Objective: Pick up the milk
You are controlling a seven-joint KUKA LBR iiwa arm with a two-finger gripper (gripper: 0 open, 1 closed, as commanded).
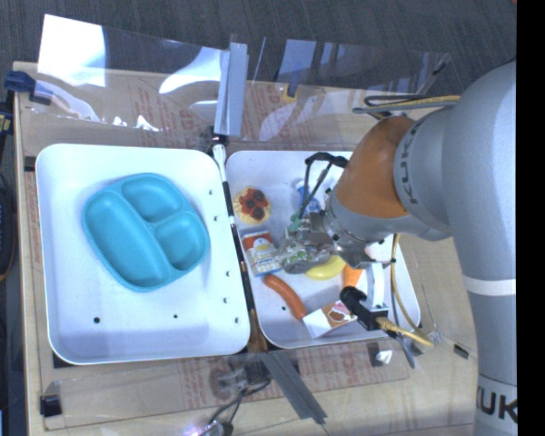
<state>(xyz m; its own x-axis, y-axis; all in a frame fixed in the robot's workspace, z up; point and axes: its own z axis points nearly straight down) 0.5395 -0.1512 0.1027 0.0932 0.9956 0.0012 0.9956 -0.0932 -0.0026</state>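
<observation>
Gripper (302, 243) low in the right bin (282, 166), over the milk carton (262, 258) near the bin's left wall. Jaws' state: cannot tell. Blue tray (145, 230) in the left bin (64, 316).

surface: brown wooden counter (145, 121) | on it, left: shallow white plastic bin (64, 316) | on it, right: second shallow white bin (277, 166), touching the first | rear: clear plastic sheets (282, 66)
</observation>
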